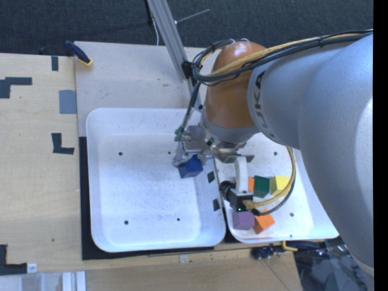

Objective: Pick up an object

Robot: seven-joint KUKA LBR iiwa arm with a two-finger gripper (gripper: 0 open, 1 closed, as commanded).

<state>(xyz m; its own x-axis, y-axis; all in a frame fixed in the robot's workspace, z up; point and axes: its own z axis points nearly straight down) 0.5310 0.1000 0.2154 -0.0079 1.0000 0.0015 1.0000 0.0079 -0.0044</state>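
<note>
blue block (pixel 190 167): small matte cube, tilted, over the left bin's (pixel 109 223) right side | gripper (pixel 185 157): fingers closed on its top, holding it | right bin (pixel 303 226): purple, orange, green, yellow blocks

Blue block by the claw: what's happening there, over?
Gripper over left white bin, at small blue block; grip unconfirmed. Green, yellow, purple, orange blocks lie in right bin. Nothing in the way.

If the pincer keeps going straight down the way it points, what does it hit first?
Probably the blue cube right beneath the pincer, near the left bin's right side; depth between them is unclear from this slant.
</note>
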